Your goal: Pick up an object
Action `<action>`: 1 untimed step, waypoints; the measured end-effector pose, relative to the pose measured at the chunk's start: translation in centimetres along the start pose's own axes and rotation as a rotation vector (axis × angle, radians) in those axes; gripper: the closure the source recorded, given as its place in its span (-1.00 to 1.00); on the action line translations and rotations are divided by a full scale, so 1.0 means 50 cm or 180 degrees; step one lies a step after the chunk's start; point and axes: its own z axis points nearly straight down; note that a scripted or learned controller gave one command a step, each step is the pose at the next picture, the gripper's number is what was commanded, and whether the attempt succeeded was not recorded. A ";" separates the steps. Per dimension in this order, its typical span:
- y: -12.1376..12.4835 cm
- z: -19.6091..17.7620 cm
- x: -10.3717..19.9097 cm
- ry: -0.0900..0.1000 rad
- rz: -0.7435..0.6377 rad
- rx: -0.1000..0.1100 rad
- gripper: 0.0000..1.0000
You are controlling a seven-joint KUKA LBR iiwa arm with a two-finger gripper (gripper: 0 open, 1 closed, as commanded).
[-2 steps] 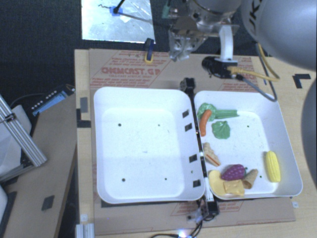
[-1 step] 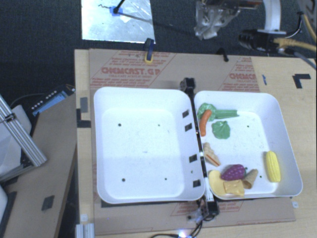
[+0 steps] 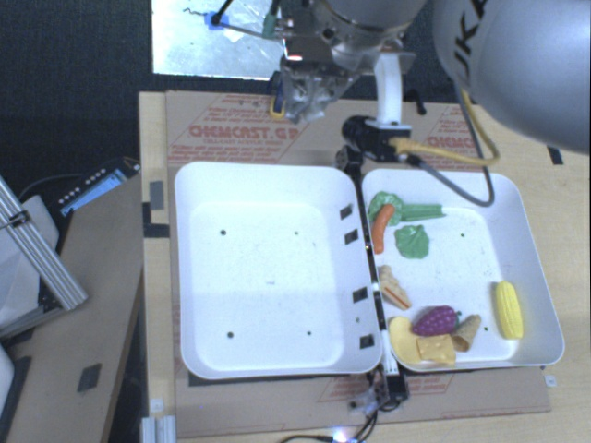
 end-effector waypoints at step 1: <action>-0.055 -0.090 0.048 0.0005 0.0013 -0.0034 1.00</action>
